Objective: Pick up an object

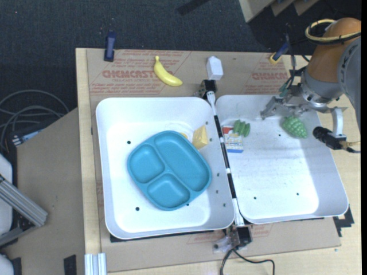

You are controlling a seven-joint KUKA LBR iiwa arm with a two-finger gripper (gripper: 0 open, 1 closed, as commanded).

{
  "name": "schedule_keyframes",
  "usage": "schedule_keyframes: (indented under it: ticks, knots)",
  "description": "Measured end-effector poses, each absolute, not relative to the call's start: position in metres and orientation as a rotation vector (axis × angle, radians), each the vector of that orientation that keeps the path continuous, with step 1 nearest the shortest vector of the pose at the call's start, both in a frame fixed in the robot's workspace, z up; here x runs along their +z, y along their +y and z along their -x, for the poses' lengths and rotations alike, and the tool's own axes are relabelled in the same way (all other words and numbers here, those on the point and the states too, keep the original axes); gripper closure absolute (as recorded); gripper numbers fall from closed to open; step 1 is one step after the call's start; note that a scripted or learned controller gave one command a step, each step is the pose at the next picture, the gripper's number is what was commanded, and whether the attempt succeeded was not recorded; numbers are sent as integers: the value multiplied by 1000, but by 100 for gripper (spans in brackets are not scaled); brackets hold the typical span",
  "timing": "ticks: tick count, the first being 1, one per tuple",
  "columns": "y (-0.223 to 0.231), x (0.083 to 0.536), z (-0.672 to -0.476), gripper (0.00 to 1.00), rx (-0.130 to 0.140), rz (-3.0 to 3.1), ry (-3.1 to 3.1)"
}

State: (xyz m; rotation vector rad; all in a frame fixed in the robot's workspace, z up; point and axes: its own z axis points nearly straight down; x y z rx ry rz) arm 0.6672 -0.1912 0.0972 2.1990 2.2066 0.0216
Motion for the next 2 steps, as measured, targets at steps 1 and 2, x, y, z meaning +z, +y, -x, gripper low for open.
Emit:
schedule_keyframes:
  ticks: [1,2]
  knots:
    - [-191,108,-668,100,22,-2196,2206]
    - [-220,150,-618,100,-2,-2221,2220]
